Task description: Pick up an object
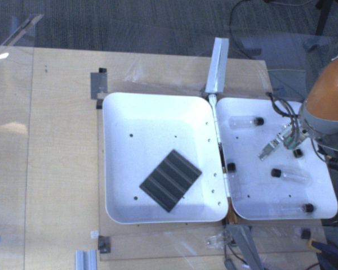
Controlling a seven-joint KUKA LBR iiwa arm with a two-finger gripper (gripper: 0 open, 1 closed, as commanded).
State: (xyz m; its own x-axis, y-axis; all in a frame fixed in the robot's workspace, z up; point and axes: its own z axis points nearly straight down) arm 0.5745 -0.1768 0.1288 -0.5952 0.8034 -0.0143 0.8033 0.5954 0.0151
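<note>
Tool (268, 149) over right bin (327, 207) (perhaps empty-handed), near clear tubes (290, 175).

No readable text, label, brand, number or sign anywhere: none on the two white bins (158, 106), none on the ridged dark slab (170, 180), none on the clear capped tubes (245, 121), none on the worktop (50, 151).

High slanted overhead view of both bins (158, 103)
</note>
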